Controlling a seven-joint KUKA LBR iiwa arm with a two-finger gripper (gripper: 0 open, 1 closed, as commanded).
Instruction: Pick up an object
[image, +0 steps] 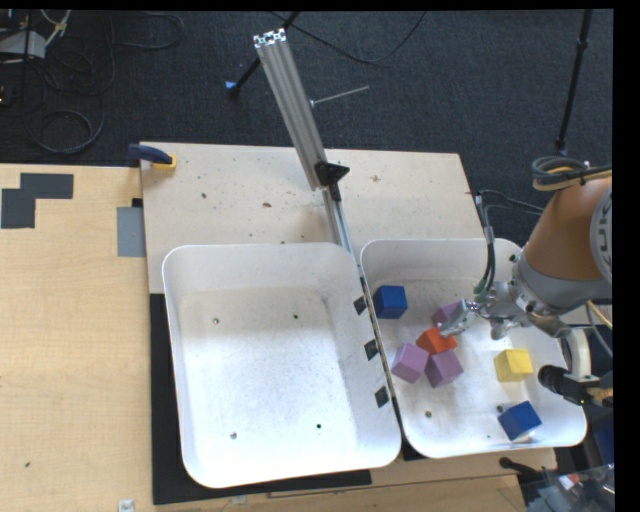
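The right bin (440, 248) holds several small blocks. A blue cube (390, 300) lies at its left, a yellow cube (513, 364) toward the right, and a second blue cube (519, 420) near the front rim. In the middle sit an orange block (436, 341), two purple blocks (409, 362) (444, 368) and a third purple block (447, 313) just behind them. My gripper (463, 320) reaches in from the right and is low over this middle cluster, right beside the rear purple block and the orange block. Nothing shows lifted off the bin floor.
The left bin (200, 260) stands next to the right one, with black clips (368, 348) along the shared rims. A slanted metal rail (300, 120) rises behind the bins. The arm's orange band (570, 235) hangs over the right bin's far right side.
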